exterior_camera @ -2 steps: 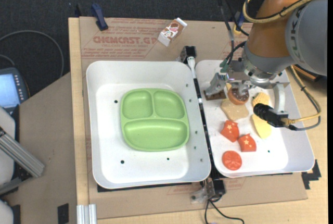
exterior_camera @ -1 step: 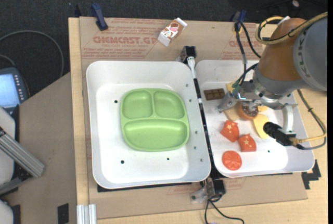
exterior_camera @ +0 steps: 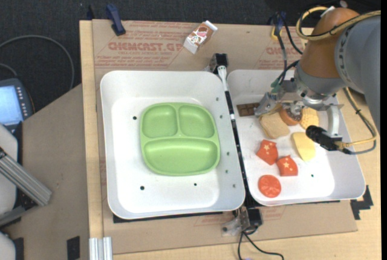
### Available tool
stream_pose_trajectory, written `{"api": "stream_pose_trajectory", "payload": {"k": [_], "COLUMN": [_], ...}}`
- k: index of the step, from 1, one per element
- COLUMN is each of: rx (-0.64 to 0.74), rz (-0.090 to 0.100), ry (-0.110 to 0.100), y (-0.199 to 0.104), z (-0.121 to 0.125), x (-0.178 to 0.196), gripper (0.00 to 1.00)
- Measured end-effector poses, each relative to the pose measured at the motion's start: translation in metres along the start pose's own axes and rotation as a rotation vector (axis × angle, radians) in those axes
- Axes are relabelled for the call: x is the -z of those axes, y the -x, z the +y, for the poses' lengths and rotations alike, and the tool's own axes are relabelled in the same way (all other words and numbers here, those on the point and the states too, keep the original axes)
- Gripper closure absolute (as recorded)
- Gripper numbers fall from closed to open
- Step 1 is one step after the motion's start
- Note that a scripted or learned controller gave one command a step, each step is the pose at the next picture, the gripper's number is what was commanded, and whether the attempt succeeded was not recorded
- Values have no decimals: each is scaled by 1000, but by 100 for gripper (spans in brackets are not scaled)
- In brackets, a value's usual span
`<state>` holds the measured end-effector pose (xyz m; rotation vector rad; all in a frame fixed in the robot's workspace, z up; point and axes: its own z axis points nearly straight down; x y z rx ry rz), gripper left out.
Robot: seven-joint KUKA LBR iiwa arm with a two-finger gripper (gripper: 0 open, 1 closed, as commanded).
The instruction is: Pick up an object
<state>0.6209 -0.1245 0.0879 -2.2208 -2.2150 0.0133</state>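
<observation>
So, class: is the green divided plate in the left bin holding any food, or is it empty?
Empty. All three compartments of the green divided plate show bare green; the food pieces lie in the right bin.

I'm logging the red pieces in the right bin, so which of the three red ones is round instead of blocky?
The round one is the red tomato-like piece at the bin's front edge. The other two red blocks sit just behind it and have flat, angular faces.
</observation>
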Motion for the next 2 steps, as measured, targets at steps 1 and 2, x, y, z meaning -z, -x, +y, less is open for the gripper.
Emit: {"api": "stream_pose_trajectory", "payload": {"k": [1,2], "rx": [1,6], "rz": [-10,5], "ry": [27,8], "y": [2,-65], "z": [4,-46], "x": [15,100], "gripper": [100,100]}}
